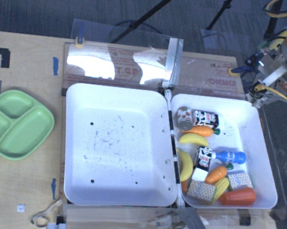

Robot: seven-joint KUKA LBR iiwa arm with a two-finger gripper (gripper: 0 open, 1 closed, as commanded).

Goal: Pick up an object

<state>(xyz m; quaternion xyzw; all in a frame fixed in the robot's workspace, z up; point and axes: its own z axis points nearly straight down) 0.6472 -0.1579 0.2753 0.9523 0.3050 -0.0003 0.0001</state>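
The bench (29, 51) bears two white bins (116, 144) and a green plate (15, 124).

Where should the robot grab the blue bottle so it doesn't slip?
Best guess: grip the blue bottle across its round middle, coming straight down from above. It lies on its side in the right bin, and the bin floor above it in the picture looks bare, though a carrot crowds its lower side.

Red print on the cardboard panel (212, 75) behind the bins: too blurred to read. Cow-pattern cartons (205, 119) show no legible lettering.
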